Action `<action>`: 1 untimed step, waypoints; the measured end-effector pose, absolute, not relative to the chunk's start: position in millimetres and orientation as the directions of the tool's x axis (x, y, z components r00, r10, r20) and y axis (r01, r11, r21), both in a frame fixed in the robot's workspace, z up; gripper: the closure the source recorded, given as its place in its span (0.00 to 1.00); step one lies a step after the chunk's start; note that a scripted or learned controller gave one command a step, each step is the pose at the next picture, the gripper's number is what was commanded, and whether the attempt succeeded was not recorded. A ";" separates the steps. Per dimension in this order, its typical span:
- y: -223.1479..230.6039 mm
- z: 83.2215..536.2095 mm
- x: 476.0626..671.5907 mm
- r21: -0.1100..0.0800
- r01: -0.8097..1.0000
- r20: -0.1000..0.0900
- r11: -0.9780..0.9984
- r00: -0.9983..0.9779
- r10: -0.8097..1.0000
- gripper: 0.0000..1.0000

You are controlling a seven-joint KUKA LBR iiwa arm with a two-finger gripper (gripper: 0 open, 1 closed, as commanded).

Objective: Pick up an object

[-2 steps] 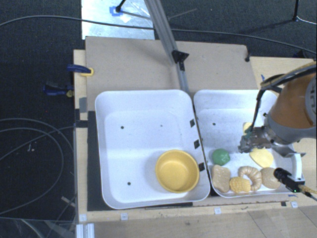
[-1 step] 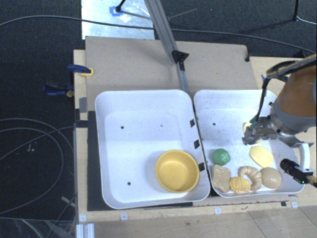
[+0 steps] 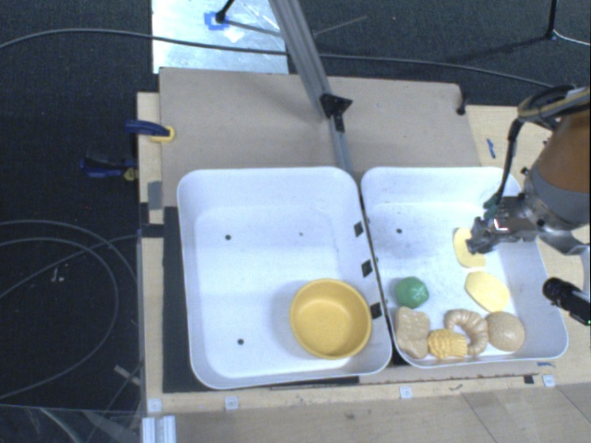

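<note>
Hovering in the right bin (image 3: 434, 185), jaws (image 3: 482, 240), state unclear, touch a yellow slice (image 3: 464, 247).

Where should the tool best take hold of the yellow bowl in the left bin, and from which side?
Probably the yellow bowl by its rim, from above: it stands upright and open, so one finger can go inside and one outside.

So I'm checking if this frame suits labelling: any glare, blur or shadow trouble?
Camera view: even light, soft shadows under the bowl; bright patch on the floor panel at top; slightly soft overall; the claw is dark and hard to read over the yellow piece.
</note>
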State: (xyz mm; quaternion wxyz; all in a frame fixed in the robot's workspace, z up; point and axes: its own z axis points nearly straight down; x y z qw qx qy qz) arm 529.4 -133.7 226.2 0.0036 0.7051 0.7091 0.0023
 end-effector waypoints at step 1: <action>-133.9 267.0 531.2 0.007 1.000 -0.002 0.006 -0.006 1.000 1.00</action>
